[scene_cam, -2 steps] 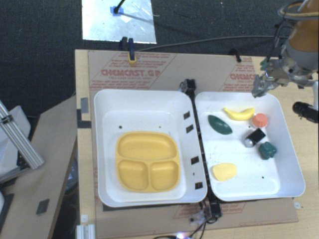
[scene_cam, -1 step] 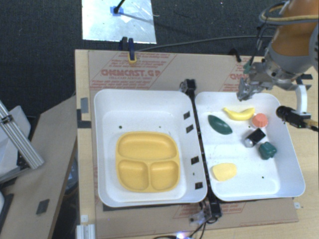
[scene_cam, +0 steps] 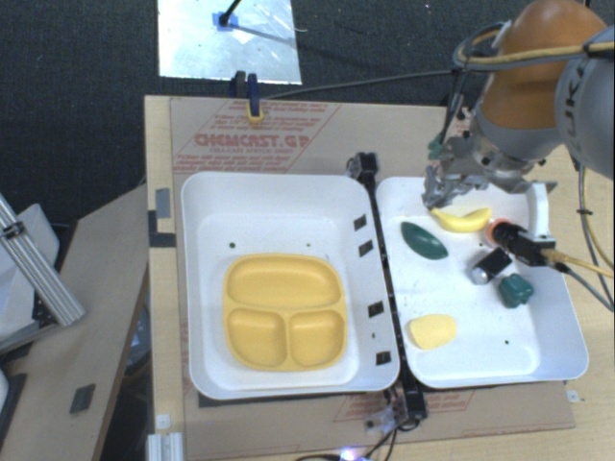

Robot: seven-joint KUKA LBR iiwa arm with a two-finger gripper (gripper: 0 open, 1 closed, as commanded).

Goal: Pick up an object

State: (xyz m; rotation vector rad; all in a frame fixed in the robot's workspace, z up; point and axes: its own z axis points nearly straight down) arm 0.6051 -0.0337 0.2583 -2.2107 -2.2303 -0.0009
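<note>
Surroundings: dark carpet lies behind a tan desk (scene_cam: 163,142) that fills the middle of the frame.
Left bin: the left bin (scene_cam: 207,219) sits at centre and carries a yellow compartment tray (scene_cam: 284,311).
Right bin: the right bin (scene_cam: 557,349) sits at right of centre and carries the loose objects.
Objects: a yellow banana (scene_cam: 463,220) lies at the bin's upper middle, a dark green oval piece (scene_cam: 424,240) just left of it, a pale yellow flat piece (scene_cam: 431,331) lower down, and a teal block (scene_cam: 516,290) toward the right.
Hand: the hand (scene_cam: 440,188) sits low at the upper left of the right bin, touching or just above the banana's left end. Its opening cannot be judged, and no object is visibly held.
Step in hand: likely the descent onto the banana.
Technique: centre over the banana's thick middle, straddle its narrow width, and close fully before lifting straight up, keeping clear of the green piece.
</note>
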